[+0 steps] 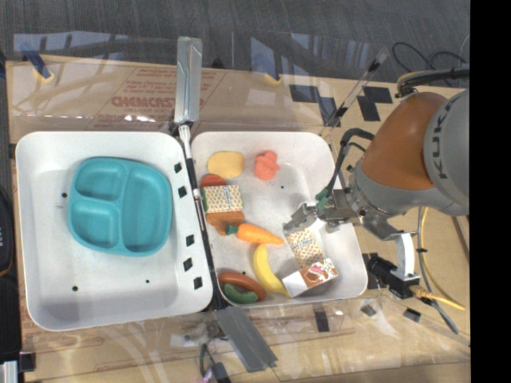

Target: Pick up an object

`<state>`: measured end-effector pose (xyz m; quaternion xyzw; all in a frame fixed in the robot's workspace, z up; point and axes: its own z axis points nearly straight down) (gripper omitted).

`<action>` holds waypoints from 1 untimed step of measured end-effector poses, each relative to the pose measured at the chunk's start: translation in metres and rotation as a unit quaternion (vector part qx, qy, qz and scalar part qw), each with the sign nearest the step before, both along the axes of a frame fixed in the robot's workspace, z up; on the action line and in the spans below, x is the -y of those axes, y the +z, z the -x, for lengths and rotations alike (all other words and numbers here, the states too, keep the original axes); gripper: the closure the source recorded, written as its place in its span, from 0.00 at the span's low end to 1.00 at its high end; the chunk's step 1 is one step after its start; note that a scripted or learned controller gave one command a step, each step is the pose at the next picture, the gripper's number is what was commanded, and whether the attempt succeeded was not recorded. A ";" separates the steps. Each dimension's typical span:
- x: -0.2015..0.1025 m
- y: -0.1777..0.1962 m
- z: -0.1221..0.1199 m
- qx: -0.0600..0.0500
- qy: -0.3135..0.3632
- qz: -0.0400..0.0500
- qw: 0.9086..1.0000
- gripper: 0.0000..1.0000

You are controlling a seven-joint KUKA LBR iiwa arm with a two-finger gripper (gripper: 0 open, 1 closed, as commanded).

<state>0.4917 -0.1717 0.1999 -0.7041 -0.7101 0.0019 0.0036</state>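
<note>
While the arm (pixel 415 154) reaches in over the right rim of the right bin (pixel 339 166), its gripper (pixel 307 218) hangs low above that bin's right half, just over the upper end of a patterned carton (pixel 306 247). Whether the pincer is spread or pressed together cannot be told from this slanted look down, and nothing shows clearly between its tips.

Two white bins sit side by side on the bench. One thing lies in the left bin (pixel 40 294): a teal divided plate (pixel 121 205), near its middle.

Eight things lie in the right bin. One yellow lemon-like piece (pixel 226 164) and one pink toy (pixel 267 166) sit near the far edge. One red piece (pixel 211 180) touches one small printed box (pixel 224 201) by the left wall. One carrot (pixel 259 234) lies in the middle, one banana (pixel 267 268) just below it. One red-and-green piece (pixel 239 286) rests in the near left corner. The carton leans along the near right corner.
</note>
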 end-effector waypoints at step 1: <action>-0.042 -0.108 0.002 0.002 0.028 0.000 1.000 0.00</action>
